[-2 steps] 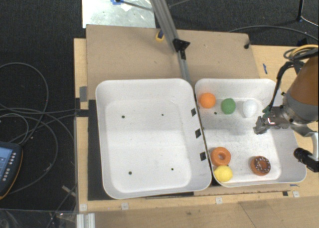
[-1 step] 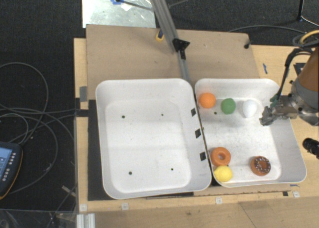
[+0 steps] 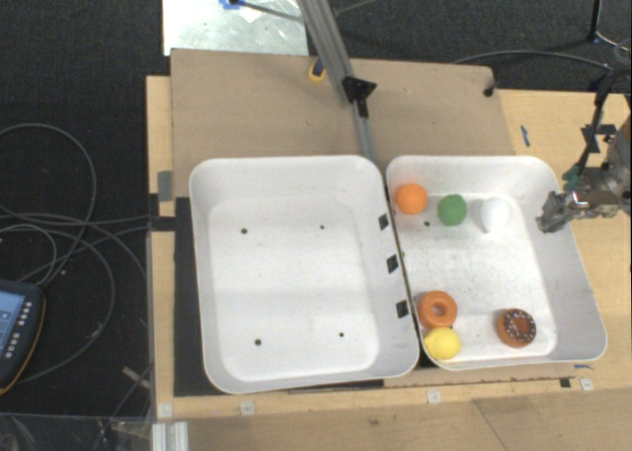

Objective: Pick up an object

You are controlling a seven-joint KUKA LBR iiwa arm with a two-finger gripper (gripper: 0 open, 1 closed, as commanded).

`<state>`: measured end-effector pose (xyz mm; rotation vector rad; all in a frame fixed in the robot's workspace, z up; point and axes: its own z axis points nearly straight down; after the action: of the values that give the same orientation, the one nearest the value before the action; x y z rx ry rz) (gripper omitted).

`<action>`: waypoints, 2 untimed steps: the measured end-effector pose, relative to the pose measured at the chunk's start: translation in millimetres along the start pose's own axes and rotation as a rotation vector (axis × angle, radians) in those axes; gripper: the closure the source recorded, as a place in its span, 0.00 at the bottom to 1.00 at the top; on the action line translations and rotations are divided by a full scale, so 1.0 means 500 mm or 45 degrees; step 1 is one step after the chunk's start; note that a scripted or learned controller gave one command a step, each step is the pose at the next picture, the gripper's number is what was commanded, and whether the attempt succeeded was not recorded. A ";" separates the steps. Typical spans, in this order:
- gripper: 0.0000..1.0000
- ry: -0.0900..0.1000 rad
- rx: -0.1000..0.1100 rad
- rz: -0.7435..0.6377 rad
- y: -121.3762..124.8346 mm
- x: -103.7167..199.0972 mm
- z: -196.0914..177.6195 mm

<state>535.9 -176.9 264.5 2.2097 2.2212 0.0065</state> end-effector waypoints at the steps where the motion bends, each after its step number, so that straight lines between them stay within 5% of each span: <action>1: 1.00 0.006 0.010 -0.006 0.002 0.102 0.009; 2: 1.00 0.006 0.008 -0.007 0.015 0.202 0.000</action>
<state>543.0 -76.0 264.0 2.2089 2.2324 0.0047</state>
